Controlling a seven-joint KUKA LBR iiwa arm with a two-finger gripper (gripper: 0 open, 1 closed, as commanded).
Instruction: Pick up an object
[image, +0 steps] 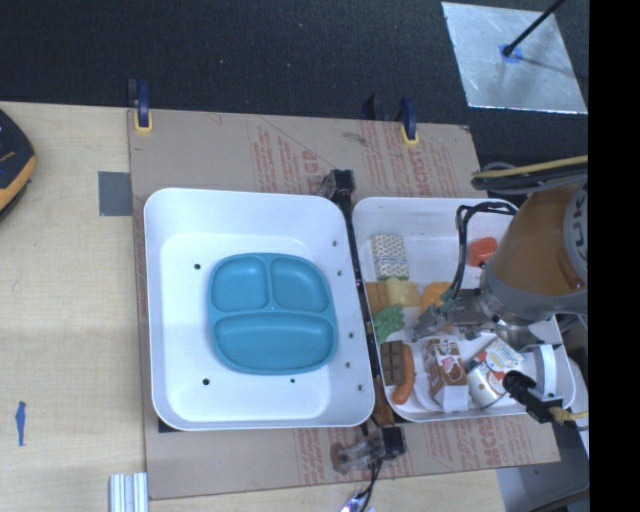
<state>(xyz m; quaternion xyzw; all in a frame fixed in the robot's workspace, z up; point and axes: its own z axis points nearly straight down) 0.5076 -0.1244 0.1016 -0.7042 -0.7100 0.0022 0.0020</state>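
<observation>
Left white bin (160, 300) holds a blue three-compartment plate (272, 312), flat, roughly centred. Both bins sit on a cardboard sheet (250, 150) on the wooden bench (60, 300). Two blue-and-yellow clamps (141, 105) (407, 120) pin the sheet's far edge. Grey tape patch (115, 192) just left of the sheet. Black-and-yellow object (12, 160) at the bench's far-left edge, cut off. Dark carpet (280, 50) beyond, with a grey square (515, 55) far right.
</observation>
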